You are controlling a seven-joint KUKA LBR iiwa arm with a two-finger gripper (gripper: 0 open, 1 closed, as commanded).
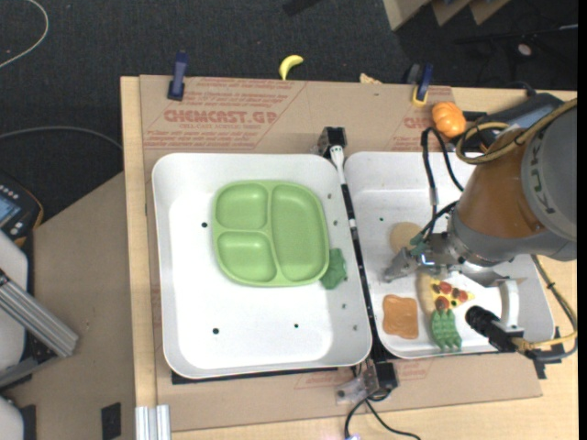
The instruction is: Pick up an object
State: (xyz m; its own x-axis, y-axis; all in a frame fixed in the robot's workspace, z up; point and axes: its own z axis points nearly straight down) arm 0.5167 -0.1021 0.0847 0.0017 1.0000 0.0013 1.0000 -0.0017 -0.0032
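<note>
Arm [514, 191] reaches in from the right and sits over the right bin [385, 177]. Gripper [404, 262] is low over the bin's middle, pointing left. Open or clenched: can't tell from this angle, and nothing visibly in its grasp.

Pickable stuff in the right bin:
- tan round piece [401, 236], just on the far side of the gripper, partly covered by it; contact unclear
- orange-brown flat slab [400, 316], near-left part of the bin, on the near side of the gripper, apart from it
- yellow piece with red spots [448, 293], just right of the slab, under the wrist
- green ridged piece [446, 330], near edge, just beside the yellow piece

Left bin [183, 273]: light green divided plate [271, 232] lying flat, far of centre. Small dark green piece [334, 269] touches the plate's near-right corner.

Outside the bins: small orange ball-like thing [448, 117] on the bench far right, yellow banana-shaped piece [291, 64] past the far edge.
</note>
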